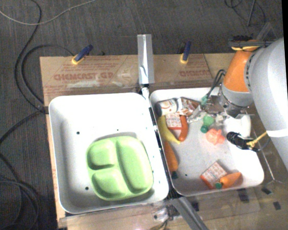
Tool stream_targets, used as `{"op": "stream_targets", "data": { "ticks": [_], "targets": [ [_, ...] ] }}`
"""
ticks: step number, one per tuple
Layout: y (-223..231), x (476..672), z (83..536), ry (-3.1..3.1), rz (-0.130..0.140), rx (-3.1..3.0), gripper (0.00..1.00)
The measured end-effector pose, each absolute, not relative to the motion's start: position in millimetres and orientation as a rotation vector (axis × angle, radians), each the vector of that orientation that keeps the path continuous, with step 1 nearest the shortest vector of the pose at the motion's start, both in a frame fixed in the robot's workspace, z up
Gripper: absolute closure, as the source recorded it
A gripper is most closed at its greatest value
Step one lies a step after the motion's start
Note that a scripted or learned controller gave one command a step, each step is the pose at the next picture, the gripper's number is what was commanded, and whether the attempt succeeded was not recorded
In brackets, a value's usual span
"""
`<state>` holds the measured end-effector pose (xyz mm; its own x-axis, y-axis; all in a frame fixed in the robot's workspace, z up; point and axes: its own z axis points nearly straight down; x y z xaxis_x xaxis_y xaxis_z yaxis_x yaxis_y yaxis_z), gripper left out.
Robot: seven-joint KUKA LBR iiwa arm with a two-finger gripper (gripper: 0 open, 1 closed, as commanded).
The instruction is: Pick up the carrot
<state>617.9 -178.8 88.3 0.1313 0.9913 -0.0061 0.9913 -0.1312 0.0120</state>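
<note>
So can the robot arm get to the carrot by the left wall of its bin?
Probably yes. The carrot lies in the right bin, and the arm is already over that bin. Nothing lies on top of it, but it hugs the wall and a banana touches its top end, so it's tight.

A green divided tray (119,168) lies in the left bin (65,112); a banana (166,133) and small cartons (213,171) share the right bin (246,171); blue clamps (81,54) grip the cardboard (101,73).

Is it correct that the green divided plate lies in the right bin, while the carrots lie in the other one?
Not quite. The camera view shows the green divided plate in the left bin; the carrots lie in the other, right bin.
</note>
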Motion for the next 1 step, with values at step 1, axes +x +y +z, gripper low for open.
{"op": "stream_targets", "data": {
  "ticks": [1],
  "targets": [
    [-134.6, 629.5, 88.6, 2.378, -0.007, 2.033, 0.00]
  ]
}}
